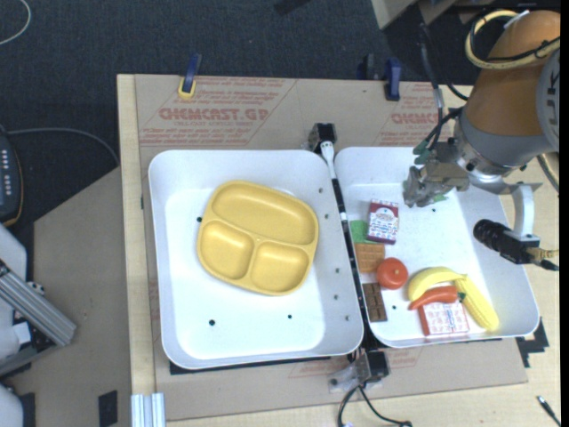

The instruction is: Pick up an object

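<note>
Lying flat on the floor of the right-hand bin [498, 265], the small red-and-white carton [383, 221] is the likeliest object for the pick: it sits nearest the pincer [425, 191], just below and to its left in the camera view, with bare bin floor round most of its edges. Whether the pincer's tips are apart or together cannot be told from this angle, and nothing is seen held between them. The pincer hangs over the upper part of that bin, above open floor, which would suit a vertical descent without touching the bin wall. Farther from the pincer, toward the bin's lower half, the remaining items crowd together: a green piece [358, 231] touching the carton's left side, a brown wafer-like bar [369, 256], a tomato [392, 273], a banana [449, 280] with a red chilli [433, 296] across it, a red-printed box [444, 319] and a dark bar [374, 303]. Their close packing probably makes a clean grasp harder there. Well to the pincer's left, in the other bin [169, 238], a yellow divided plate [258, 237] rests upright, too broad for two fingers.
</note>
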Robot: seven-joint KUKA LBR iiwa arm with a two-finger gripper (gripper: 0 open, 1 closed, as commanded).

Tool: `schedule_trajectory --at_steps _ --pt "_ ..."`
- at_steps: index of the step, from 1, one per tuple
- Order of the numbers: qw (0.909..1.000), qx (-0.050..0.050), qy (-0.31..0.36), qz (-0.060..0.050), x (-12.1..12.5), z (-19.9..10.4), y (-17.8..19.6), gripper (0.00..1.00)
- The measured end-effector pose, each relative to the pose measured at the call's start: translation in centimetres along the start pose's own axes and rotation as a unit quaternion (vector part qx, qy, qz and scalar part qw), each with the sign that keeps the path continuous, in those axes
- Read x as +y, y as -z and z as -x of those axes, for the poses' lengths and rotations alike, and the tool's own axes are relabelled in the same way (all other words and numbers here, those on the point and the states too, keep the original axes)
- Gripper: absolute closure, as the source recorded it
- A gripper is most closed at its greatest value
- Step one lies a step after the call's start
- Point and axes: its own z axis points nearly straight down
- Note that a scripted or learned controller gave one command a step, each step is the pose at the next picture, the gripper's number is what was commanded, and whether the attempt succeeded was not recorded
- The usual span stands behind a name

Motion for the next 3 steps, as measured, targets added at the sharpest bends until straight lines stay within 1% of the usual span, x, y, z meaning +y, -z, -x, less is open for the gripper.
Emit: schedule_trajectory --at_steps 1,2,3 --pt "1.0000 0.000 -0.003 -0.003 0.00 1.58 -1.66 1.00" --pt "1.0000 0.000 -0.002 -0.003 -0.33 0.64 -1.67 1.00" --pt "1.0000 0.000 -0.002 -0.002 -0.34 0.65 -1.65 1.00"
